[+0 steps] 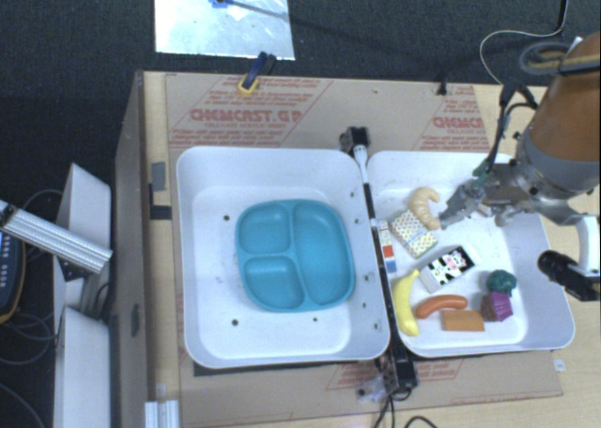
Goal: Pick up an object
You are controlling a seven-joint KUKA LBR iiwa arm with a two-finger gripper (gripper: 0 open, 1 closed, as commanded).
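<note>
Rt bin [554, 323] holds all loose items; lt bin [202, 229] carries a blue three-compartment plastic tray [294, 254].

Pincer [449, 213] is seen low over the rt bin's upper-middle area, arm entering from the rt. Its tip lies just beside a pale tan croissant-shaped toy [425, 205]. Whether the pincer is spread or closed cannot be told; dark tip is blurred against the white floor. Nothing is seen gripped.

Likely target, judged by proximity: the croissant toy, located upper-left in the rt bin, near the divider. It touches or nearly touches a small dotted white box [413, 231] below it.

Handling, est.:
- Croissant: prob. light, hollow plastic, stiff, smooth and somewhat slippery. Curved form; best taken across the narrow mid-body, not the tapered ends, which could squirt out.
- Dotted box: light, flat-sided; easy grip across parallel faces, but lies tilted.

Other contents noted: black-and-white patterned card block [448, 267], yellow plastic banana [405, 300] at the divider, red sausage-shaped toy [440, 305], orange wedge block [463, 321], purple grape-like toy [498, 305], dark green rounded toy [501, 280].

Risk: neighbouring box may be nudged during closure; clearance on that side is poor.
</note>
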